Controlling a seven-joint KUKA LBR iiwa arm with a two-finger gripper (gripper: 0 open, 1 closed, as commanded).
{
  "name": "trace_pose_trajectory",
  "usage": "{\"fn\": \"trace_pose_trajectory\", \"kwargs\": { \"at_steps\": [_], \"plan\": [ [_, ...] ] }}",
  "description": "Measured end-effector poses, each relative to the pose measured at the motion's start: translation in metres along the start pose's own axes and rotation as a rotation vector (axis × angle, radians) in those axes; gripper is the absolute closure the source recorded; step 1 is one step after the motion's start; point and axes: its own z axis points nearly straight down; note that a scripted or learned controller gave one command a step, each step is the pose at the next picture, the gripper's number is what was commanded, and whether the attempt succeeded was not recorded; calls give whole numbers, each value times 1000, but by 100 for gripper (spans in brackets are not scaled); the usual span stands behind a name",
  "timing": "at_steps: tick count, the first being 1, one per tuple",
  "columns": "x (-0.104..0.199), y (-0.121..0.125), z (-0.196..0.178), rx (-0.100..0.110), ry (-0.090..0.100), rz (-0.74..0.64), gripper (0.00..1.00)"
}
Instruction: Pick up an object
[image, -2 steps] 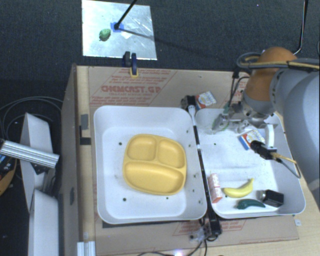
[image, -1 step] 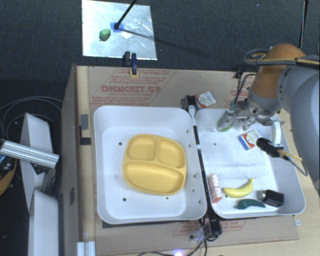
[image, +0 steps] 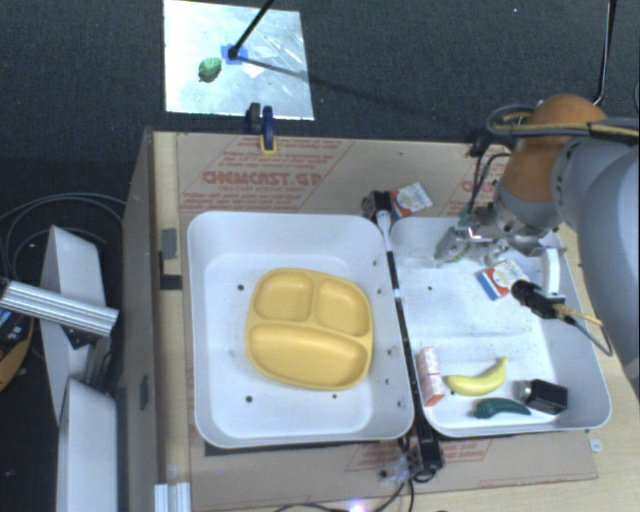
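Note:
My gripper (image: 453, 245) hangs low over the far left corner of the right bin (image: 590, 395), with the arm reaching in from the right. Just right of it lies a small white packet with blue and red print (image: 497, 279). Along the near side of this bin lie a yellow banana (image: 477, 379), a teal pepper-shaped toy (image: 500, 407), a black block (image: 546, 397) and a red and white can (image: 430, 375). Nothing shows in the gripper's grasp.
The left bin (image: 215, 300) holds a yellow divided plate (image: 307, 327). A small white and orange packet (image: 411, 198) lies on the cardboard behind the bins. A black divider (image: 395, 290) runs between the two bins.

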Motion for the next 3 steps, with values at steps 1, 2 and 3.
{"fn": "trace_pose_trajectory", "kwargs": {
  "at_steps": [1, 2, 3],
  "plan": [
    [-17, 1, -49, -3, -1, 0, 0],
    [25, 0, -38, -1, 1, -3, 0],
    [24, 0, -38, -1, 0, -3, 0]
  ]
}}
